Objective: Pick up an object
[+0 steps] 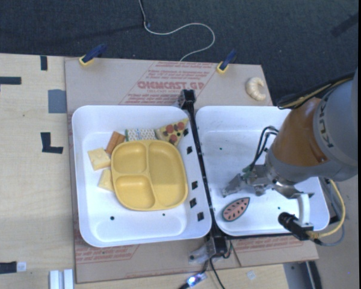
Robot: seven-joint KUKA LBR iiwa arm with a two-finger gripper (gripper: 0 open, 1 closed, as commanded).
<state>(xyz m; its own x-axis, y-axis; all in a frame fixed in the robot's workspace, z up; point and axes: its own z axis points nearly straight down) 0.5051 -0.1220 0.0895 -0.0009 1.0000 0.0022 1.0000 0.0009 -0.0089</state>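
Taking the small brown oval object [235, 208] in the right bin [228, 125] as the landmark, the pincer [236, 185] sits just above and a little behind it, low inside the same bin, with the grey arm [325, 131] and its orange band [298, 140] leaning in from beyond. The oval piece lies flat on the bin floor near the front wall, apart from the metal tip, with nothing gripped that can be seen; whether the pincer is spread or closed cannot be made out from this slant. This reads as the approach step: the tool is down near its target but the grasp is not yet made. The next move would seem to call for a short shift toward the front wall and a straight descent so the oval sits between the tips. Room is tight on that side, since the oval lies close to the bin's front rim and not far from the divider with the left bin [84, 161], where a yellow divided plate [149, 174] and food pieces rest. Behind the oval the bin floor is open.
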